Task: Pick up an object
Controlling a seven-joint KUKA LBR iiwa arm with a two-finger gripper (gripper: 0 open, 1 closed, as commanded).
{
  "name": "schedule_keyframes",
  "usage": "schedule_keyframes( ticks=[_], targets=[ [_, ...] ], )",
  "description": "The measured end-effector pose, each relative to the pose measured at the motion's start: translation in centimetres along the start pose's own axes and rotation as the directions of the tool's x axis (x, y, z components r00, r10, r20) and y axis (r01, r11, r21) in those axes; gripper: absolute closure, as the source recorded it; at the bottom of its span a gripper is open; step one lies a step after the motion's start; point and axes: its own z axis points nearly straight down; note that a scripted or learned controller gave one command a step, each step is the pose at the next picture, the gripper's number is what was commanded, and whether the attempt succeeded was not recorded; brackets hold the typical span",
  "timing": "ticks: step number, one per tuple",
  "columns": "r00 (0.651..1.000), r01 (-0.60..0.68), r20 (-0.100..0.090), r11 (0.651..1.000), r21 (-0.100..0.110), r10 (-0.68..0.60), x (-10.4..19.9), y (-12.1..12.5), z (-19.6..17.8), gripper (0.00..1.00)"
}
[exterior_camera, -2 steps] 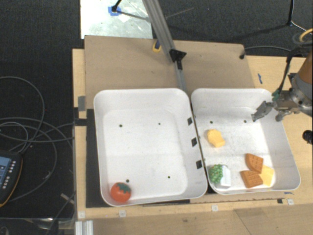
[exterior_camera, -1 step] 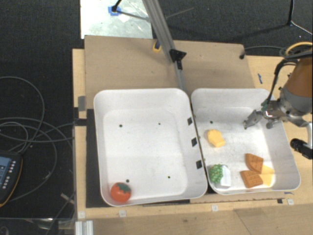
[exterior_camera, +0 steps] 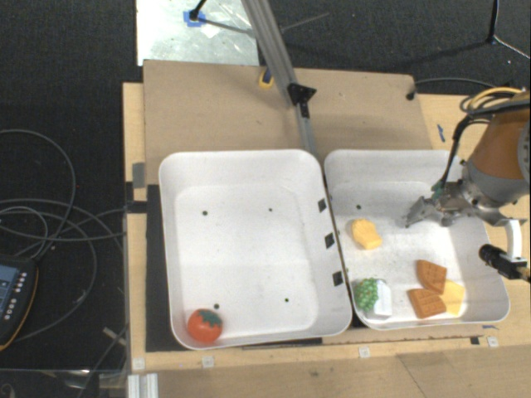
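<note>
My gripper hangs over the right bin, near its right middle, with its fingers spread open and nothing between them. A yellow block lies on the bin floor, down and to the left of the fingertips and apart from them. Toward the bin's front are a green-and-white packet, two orange waffle-like pieces and a small yellow piece. A red tomato sits in the front left corner of the left bin.
A grey slanted pole with a black clamp crosses the board behind the bins. Black clips mark the seam between the bins. Cables and a handheld pendant lie on the floor at left.
</note>
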Motion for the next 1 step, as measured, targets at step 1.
schedule_keyframes(
  ticks=[1],
  targets=[
    [1.000, 0.000, 0.002, 1.000, -0.007, 0.000, -0.10, 0.20, -1.39, 1.00]
  ],
)
